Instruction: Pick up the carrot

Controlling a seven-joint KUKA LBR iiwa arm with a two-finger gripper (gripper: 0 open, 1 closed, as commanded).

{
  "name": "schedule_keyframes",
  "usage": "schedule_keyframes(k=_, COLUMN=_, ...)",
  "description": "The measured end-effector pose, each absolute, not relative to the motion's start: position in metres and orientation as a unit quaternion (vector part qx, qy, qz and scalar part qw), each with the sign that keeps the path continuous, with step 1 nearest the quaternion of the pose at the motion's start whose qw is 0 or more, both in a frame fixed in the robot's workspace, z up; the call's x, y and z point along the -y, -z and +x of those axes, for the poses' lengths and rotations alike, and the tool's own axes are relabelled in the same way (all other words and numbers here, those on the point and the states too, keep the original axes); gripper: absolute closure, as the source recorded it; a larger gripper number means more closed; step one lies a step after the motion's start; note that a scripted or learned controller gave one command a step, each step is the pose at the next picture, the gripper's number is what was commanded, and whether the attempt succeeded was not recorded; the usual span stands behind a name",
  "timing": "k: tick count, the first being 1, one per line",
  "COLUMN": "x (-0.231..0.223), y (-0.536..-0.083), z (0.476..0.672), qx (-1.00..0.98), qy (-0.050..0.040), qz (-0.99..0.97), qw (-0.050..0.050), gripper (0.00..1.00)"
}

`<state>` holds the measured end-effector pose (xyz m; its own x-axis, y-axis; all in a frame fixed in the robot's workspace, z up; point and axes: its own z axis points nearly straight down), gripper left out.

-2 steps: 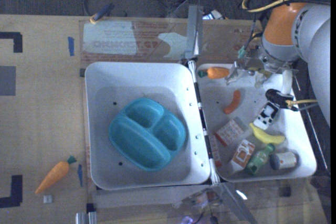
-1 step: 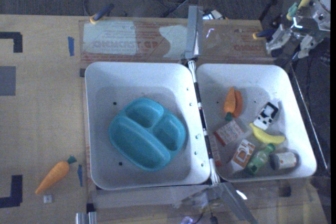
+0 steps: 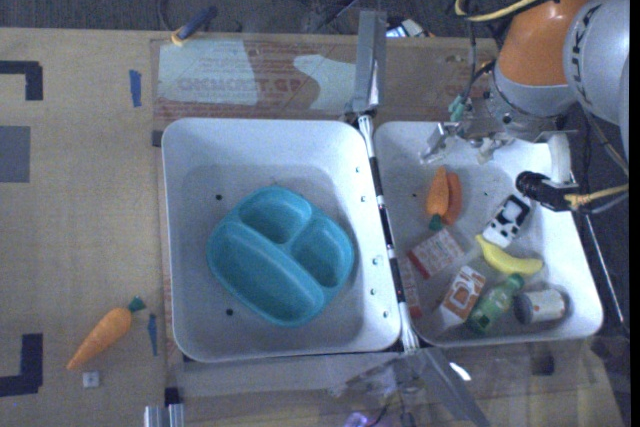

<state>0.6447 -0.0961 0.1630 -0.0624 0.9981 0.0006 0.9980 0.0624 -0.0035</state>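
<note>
Carrot (image 3: 440,195) lies just below the spread, empty fingers (image 3: 462,145).

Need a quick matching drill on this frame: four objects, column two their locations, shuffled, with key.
Things:
1. carrot with green top
2. blue divided plate
3. banana
4. hand

Places:
A. in the left bin
B. on the bench, outside both bins, near the left bin's lower left corner
C. over the upper part of the right bin
D. in the right bin, among the small packages

Pairs: 1-B, 2-A, 3-D, 4-C
</note>
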Motion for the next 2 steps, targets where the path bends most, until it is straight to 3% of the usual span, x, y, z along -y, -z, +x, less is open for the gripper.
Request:
schedule_keyframes(k=1, x=0.104, y=-0.086, z=0.613, qx=0.804, qy=0.0012, qz=-0.595, qw=-0.001, gripper=0.0)
schedule_keyframes(k=2, x=0.105, y=-0.096, z=0.613, qx=0.803, qy=0.0013, qz=-0.596, qw=-0.001, gripper=1.0)
